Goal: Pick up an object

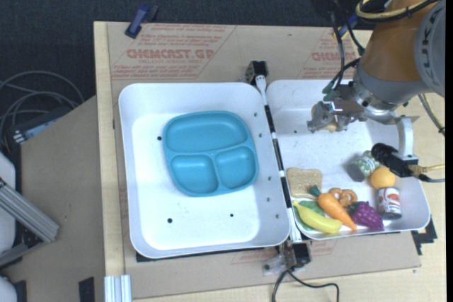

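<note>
Several toy foods lie in the near part of the right bin (301, 90): a bread slice (304, 180), a yellow banana (316, 217), a carrot (336, 208), purple grapes (367, 214), a red-labelled can (388, 200), an orange (383, 177) and a small greenish can (364, 165). My gripper (327, 119) hangs over the far part of that bin, above bare white floor, well behind the foods. The grey and orange arm reaches in from the right behind it.
The left bin (141, 152) holds a blue divided plate (210, 152) in its middle. A black clamp (257, 70) sits at the far end of the wall between the bins. Cables trail from the arm over the right bin's far right side.
</note>
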Tool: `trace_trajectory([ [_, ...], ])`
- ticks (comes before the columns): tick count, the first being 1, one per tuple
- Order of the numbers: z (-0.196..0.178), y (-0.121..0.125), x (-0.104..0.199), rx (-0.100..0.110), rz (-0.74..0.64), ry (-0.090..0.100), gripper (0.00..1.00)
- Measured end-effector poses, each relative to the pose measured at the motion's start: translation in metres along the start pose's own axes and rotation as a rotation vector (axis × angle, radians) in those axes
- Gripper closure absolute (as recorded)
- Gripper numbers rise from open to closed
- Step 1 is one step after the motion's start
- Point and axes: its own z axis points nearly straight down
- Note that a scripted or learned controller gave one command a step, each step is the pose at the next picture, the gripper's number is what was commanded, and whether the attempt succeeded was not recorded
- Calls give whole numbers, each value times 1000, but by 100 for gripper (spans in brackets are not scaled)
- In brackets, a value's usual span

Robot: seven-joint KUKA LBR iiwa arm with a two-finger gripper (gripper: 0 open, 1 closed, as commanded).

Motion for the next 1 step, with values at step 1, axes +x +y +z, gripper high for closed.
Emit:
trace_trajectory([
  [1, -29, -1, 69, 1, 1, -1, 100],
])
